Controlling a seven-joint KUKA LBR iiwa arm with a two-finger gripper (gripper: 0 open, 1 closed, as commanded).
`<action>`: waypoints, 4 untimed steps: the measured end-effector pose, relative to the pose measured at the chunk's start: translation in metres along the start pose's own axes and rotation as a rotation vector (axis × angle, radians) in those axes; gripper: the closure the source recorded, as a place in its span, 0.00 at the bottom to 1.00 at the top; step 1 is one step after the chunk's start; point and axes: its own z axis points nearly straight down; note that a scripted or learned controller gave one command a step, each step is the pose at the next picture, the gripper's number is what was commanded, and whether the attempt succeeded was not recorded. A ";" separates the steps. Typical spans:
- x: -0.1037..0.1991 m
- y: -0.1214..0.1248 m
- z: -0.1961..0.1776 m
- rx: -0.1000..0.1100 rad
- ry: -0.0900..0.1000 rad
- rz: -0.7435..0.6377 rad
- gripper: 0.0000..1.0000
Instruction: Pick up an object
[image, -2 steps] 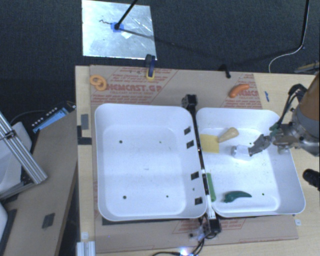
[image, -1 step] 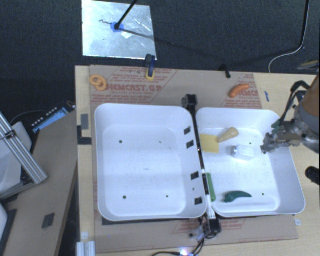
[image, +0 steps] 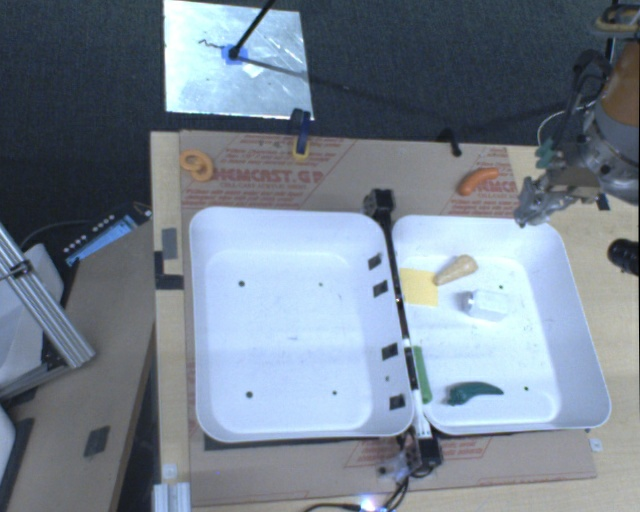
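Objects for picking are all sitting in the right bin (image: 575, 300), so going left to right: the left bin (image: 215, 330) is just bare white plastic with a few small dark holes. Past the black clips along the divide between the two bins, there's a flat yellow square (image: 419, 288) lying close to the right bin's left wall, with a tan cone-shaped piece (image: 456, 268) touching or slightly overlapping its upper right corner. Just right of those is a small white block (image: 486, 304), kinda hard to make out against the bin floor. Lower down, near the front wall, a dark green curved thing (image: 472, 393) that looks like a pepper lies on its side. The gripper (image: 533, 206) hangs over the bin's back right rim, nothing between its fingers, well apart from every item. Can't tell if it's open or closed though.
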 end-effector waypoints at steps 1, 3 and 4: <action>0.064 0.012 -0.066 0.006 0.004 -0.001 1.00; 0.263 -0.089 -0.179 0.017 0.006 -0.005 1.00; 0.221 -0.037 -0.177 0.014 0.001 0.014 1.00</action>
